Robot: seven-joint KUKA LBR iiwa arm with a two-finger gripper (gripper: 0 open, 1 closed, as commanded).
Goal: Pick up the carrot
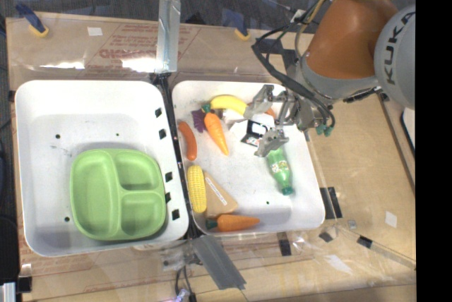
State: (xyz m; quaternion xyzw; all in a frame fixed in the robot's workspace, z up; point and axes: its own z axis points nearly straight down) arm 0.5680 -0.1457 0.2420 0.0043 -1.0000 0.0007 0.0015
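So there are two carrots in the right bin [304, 205]. One carrot [216, 131] is bright orange with a green stub, lying tilted in the upper-middle, tip pointing down-right, just below the banana [227, 104]. The second carrot [234, 223] lies flat along the bottom wall, green end to the left. Also in there: one corn cob [197, 188], one reddish sausage [188, 140] along the left wall, one green bottle [280, 168], and a tan card [220, 196] beside the corn. The gripper [269, 118] hangs over the upper right part of that bin with its fingers spread, nothing between them, near the first carrot but not touching it. The left bin [32, 110] holds one green divided plate [118, 193]. Both bins sit on a brown bench [367, 180] under clear plastic sheeting, with dark carpet behind.
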